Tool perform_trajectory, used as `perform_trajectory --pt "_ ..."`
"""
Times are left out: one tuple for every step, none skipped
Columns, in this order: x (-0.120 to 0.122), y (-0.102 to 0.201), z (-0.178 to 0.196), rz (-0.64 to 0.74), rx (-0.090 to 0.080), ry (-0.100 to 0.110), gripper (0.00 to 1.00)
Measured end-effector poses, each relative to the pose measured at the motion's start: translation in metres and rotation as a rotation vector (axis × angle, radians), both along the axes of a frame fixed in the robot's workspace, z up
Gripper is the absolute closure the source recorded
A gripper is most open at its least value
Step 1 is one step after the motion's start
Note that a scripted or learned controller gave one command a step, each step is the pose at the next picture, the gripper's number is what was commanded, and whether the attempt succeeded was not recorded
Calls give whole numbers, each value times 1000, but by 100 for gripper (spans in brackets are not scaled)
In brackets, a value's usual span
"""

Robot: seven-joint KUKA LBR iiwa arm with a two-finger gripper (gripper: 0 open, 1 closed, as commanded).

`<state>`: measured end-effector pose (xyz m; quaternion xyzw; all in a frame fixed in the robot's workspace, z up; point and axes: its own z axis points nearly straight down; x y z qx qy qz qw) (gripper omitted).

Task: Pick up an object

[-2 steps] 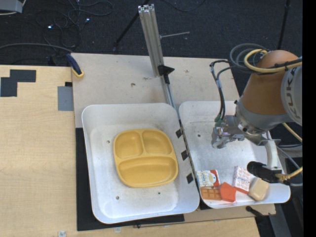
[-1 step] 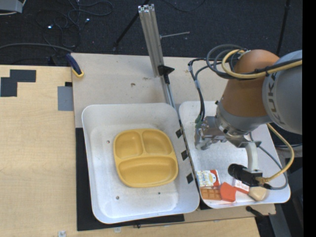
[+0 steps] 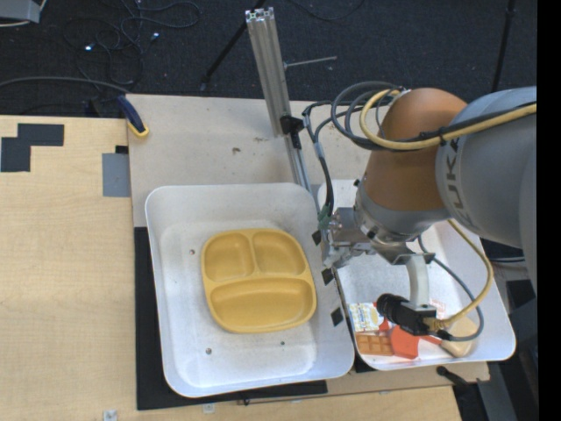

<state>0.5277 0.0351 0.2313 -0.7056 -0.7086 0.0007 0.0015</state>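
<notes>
While the grey arm hangs over the right bin, I see a yellow divided plate lying in the left bin. I cannot tell whether the gripper is spread or closed. Small packets lie at the right bin's front.

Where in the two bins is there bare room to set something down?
Left bin: bare floor round the plate, widest along the near wall. Right bin: crowded, the arm hangs over it and small items fill its near end.
</notes>
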Motion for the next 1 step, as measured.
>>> perform_trajectory --pt "-11 55 7 1 0 0 100"
